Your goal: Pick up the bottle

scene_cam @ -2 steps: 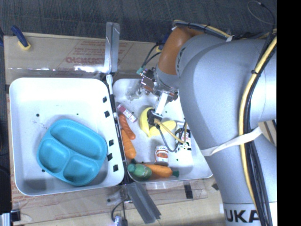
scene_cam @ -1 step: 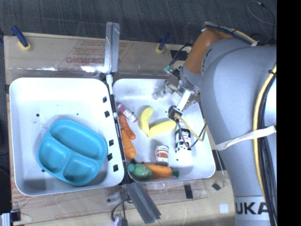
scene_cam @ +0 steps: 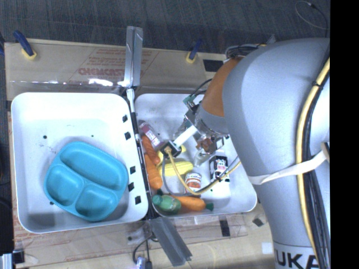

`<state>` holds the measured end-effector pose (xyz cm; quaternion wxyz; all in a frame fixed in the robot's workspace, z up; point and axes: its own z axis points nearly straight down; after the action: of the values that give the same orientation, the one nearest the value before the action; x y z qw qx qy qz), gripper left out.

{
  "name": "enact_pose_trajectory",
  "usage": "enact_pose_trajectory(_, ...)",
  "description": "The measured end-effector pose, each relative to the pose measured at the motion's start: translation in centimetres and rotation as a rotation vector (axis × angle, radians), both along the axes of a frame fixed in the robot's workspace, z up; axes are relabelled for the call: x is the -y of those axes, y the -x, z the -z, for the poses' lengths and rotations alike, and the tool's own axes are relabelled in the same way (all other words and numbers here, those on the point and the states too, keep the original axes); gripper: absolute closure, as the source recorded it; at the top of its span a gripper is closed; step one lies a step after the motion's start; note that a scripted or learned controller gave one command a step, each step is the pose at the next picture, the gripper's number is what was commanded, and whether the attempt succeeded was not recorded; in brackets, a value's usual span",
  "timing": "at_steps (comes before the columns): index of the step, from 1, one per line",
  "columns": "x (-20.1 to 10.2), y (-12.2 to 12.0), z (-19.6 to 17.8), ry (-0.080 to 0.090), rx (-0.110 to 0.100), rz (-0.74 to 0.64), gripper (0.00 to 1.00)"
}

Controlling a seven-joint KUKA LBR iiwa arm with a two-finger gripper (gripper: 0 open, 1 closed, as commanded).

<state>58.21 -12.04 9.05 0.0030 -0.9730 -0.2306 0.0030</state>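
In the right bin, a small clear bottle with a dark red top lies near the left wall. A white bottle-like item with black markings stands toward the right side. My gripper hangs over the middle of this bin, under the grey arm with its orange band. It sits just above the white item and well right of the clear bottle. Nothing shows held in it.
Also in the right bin are an orange carrot, a yellow corn cob, a small orange-labelled jar, a second carrot and a green vegetable. In the left bin lies a blue divided plate.
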Motion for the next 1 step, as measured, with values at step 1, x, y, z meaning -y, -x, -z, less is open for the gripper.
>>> enact_pose_trajectory(1, 0.7, 0.0, -1.28, 0.002, 0.003, 0.012, 0.0)
